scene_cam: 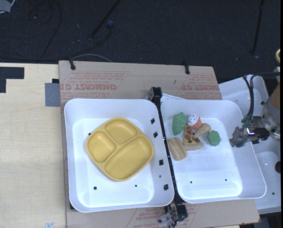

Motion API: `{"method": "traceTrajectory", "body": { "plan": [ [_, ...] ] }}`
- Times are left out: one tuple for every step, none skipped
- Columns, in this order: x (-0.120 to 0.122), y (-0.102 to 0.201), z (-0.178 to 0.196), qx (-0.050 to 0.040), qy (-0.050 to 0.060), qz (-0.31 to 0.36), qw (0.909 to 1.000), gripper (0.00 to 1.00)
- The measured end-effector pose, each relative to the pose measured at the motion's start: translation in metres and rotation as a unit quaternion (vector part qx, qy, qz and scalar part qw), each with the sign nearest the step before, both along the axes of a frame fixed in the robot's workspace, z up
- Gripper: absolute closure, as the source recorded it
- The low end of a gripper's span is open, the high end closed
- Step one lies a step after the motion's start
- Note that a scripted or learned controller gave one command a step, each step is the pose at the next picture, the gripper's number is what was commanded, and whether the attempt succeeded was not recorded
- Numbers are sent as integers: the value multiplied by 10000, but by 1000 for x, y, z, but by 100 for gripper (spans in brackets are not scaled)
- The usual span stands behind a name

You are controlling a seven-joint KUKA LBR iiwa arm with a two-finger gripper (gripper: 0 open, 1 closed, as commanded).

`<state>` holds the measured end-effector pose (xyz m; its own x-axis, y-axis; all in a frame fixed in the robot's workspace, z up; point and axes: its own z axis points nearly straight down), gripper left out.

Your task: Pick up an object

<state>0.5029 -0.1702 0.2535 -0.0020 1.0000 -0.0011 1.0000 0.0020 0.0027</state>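
Camera view: my dark two-finger pincer (239, 137) hangs at the right rim of the right shallow white bin (212, 184); how it stands I cannot tell.

Left of my pincer, mid-bin, lies a small green knobbly toy (214, 137), probably light, stiff plastic, best taken across its middle, beside a heap of play-food pieces (192, 136).

A pale wooden bench (22, 141) bears a cardboard sheet (131, 82), with two white bins (79, 127) (227, 179) side by side on it.
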Motion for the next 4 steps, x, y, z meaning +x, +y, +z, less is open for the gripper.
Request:
{"method": "traceTrajectory", "body": {
  "plan": [
    [2, 52, -15, 18, 31, 14, 10000, 100],
    [-4, 107, -28, 21, 40, 14, 10000, 100],
    [-8, 170, -32, 21, 40, 20, 10000, 100],
    [-12, 221, -20, 10, 26, 14, 10000, 100]
  ]
}}
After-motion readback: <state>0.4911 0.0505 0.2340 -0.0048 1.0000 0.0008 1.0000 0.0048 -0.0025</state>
